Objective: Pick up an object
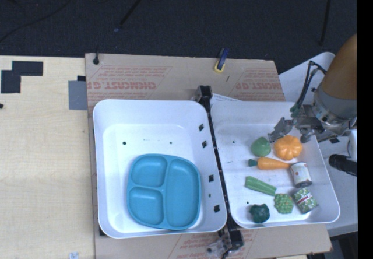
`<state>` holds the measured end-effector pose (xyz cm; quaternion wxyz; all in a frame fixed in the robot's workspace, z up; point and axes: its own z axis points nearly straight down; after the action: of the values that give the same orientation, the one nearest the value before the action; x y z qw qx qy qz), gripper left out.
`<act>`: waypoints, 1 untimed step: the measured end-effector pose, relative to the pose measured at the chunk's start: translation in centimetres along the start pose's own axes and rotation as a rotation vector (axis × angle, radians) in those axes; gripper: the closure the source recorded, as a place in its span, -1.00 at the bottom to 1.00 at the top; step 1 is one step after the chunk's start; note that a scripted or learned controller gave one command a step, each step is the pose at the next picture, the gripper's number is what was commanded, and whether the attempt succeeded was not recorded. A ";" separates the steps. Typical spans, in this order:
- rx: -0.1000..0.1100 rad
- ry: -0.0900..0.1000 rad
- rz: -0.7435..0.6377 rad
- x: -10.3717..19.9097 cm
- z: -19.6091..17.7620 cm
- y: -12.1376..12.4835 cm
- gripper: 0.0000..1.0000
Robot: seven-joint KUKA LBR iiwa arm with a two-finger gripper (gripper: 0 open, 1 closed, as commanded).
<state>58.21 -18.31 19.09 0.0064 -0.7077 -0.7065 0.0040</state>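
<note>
Hovering low over the right bin's far side, hand (291, 126) spread wide, nothing between its dark prongs. Just beneath and toward the viewer: small orange plastic pumpkin (288, 147), the likeliest target, touching or nearly touching the nearer prong. Just left of that, round green plastic fruit (261, 147), sitting under the left prong. Nearer the viewer, orange plastic carrot (274, 164) lying crosswise; past it, small white can with dark label (300, 174), then long green pod (260, 185), green-patterned can (305, 200), knobbly light-green floret (283, 203) and dark-green lump (259, 213), all well clear of the hand.

Probably best done by centring over the pumpkin alone, dropping straight down, closing only once both prongs straddle it. Risk of catching the green fruit instead, or nudging both apart, judging by how close together the two sit.

Right white plastic bin (236, 125) roomy on its far-left part, behind the fruit. Tight on the right: bin wall close beside the wrist. Well off to the left, the other white bin (116, 118) with a blue sectioned plate (164, 192), across the central divider; brown cardboard-covered tabletop (151, 80) beyond.
</note>
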 end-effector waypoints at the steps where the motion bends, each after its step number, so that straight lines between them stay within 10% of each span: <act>1: -0.014 -0.003 -0.002 0.0 -0.8 0.3 -1.00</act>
<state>58.52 -18.34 19.85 0.0006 -0.7070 -0.7072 0.0002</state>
